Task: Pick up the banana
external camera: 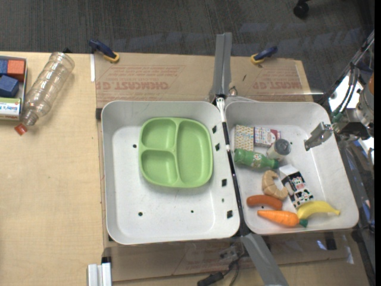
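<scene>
Two white bins, gripper at the right bin's far edge

The left bin [119, 177] holds a green divided plate [176, 152]; the gripper [317, 137], finger state I cannot tell, hovers above the right bin [333, 171], well apart from the banana [318, 209] beside the carrot [278, 217].

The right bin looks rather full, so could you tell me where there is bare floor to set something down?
In the right bin, bare floor lies right of the banana and milk carton, below the gripper. Its left half is crowded. The left bin is bare around the green plate.
</scene>
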